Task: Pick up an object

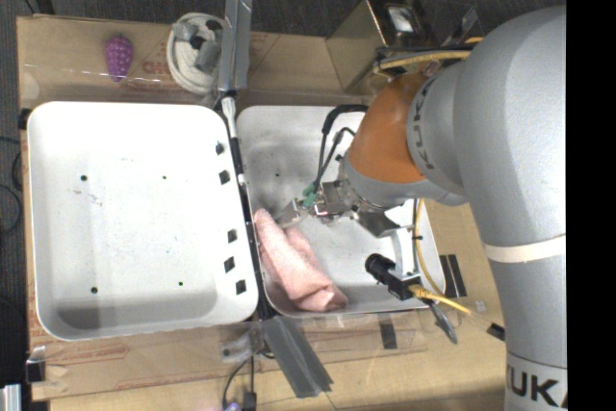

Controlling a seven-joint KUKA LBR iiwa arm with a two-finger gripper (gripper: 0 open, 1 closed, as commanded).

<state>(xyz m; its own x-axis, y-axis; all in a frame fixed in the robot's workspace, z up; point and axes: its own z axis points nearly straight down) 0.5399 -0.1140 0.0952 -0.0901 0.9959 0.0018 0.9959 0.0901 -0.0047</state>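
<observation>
**Pincer low in the right bin, pink cloth just beside it**

The pink cloth (pixel 292 265) lies bunched against the right bin's (pixel 289 135) left wall, just below and to the left of the pincer (pixel 310 203). The pincer sits low over the bin floor; how far its fingers are parted, I cannot tell, and nothing shows between them. Farther left, the left bin (pixel 125 207). On the table (pixel 67 63), up and far left, a purple object (pixel 118 56) beside a white coil (pixel 192 53).

Pink cloth (pixel 292 267), crumpled, right bin's (pixel 279 135) near-left corner
</observation>
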